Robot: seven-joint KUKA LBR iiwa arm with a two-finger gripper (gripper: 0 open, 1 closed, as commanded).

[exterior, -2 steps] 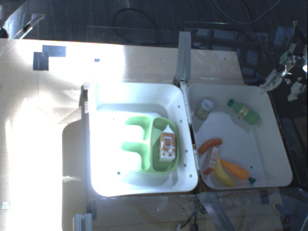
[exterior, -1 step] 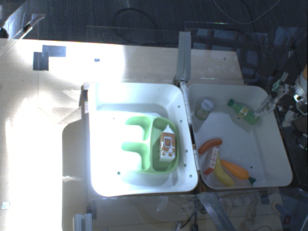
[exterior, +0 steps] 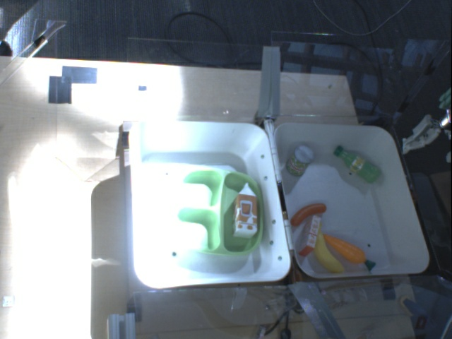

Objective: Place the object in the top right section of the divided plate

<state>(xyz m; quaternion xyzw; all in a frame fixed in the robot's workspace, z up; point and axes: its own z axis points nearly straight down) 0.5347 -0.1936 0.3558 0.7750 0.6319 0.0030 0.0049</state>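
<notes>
Left bin (exterior: 152, 210): green divided plate (exterior: 212, 217) with a small carton (exterior: 245, 214) lying in its right-hand section. Right bin (exterior: 395, 189): jar (exterior: 300, 159), green bottle (exterior: 357, 164), sausage (exterior: 308, 212), banana (exterior: 326, 255), carrot (exterior: 346, 249). The gripper (exterior: 424, 133) sits at the frame's right edge; its state cannot be told.

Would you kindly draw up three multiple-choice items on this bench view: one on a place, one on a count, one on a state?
1. Where does the green divided plastic plate lie?
A. left white bin
B. right white bin
C. bare bench

2. How many things lie in the right white bin?
A. two
B. six
C. nine

3. How does the small white carton with orange print stand to the plate?
A. beside it
B. under it
C. resting in its right-hand section

Answers:
1 A, the plate sits inside the left white bin.
2 B, a jar, bottle, sausage, packet, banana and carrot are there.
3 C, the carton lies within the plate's rim.
</notes>
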